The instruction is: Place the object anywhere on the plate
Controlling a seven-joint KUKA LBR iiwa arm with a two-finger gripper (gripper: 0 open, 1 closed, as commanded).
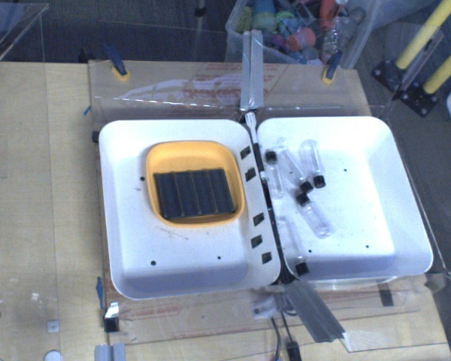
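One black ridged block [194, 192] lies flat inside the yellow plate [162, 159], its grooves running up and down the frame, its lower edge close to the plate's lower rim. The plate sits in the left white bin [124, 145], a little above that bin's middle. To the right, past the seam where the two bins meet, the right white bin [379, 145] holds several clear tubes [310, 156] with black caps [318, 180] (how many tubes is hard to count, they are so pale against the white), all gathered in its left half. A metal strip [252, 66] runs up from the seam toward the top of the frame. Beyond it, at the upper middle, stands a clear crate of coloured toys [301, 10].
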